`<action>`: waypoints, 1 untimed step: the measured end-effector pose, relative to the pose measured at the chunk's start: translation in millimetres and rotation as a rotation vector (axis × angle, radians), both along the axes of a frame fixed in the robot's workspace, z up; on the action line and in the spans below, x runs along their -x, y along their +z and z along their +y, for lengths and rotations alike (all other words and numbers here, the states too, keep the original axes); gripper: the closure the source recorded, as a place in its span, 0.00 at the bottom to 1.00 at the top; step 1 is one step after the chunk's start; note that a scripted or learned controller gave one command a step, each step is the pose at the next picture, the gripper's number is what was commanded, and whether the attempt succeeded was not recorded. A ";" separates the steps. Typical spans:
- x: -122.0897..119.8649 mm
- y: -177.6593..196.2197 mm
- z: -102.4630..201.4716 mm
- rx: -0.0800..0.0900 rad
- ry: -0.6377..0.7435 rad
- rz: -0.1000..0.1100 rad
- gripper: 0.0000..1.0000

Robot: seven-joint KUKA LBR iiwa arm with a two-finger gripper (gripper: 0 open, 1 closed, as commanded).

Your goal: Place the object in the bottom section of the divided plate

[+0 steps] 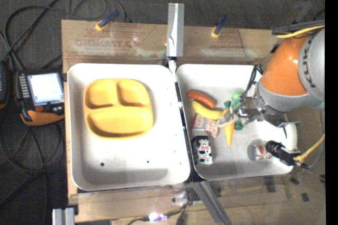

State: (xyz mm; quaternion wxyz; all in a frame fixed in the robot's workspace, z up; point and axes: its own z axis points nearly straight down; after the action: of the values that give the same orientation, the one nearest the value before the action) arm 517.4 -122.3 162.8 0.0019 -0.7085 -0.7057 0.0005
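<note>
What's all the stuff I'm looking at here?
Bins: two, white, side by side on the bench.
Plate: one, yellow, divided, left bin.
Sausage: one, red-orange, right bin.
Banana: one, yellow, below the sausage.
Carrot: one, orange, mid right bin.
Packet: one, pinkish, beside the carrot.
Toy car: one, black and white, right bin's lower left.
Can: one, whitish, right bin's lower right.
Arm: one, grey and orange, over the right bin.
Gripper: one, above the carrot.
</note>
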 end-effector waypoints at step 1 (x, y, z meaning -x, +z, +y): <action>9.3 19.6 55.6 0.001 0.067 0.001 1.00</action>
State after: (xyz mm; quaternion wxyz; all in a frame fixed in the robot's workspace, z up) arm 508.1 -66.7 182.4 0.0019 -0.6846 -0.7289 0.0013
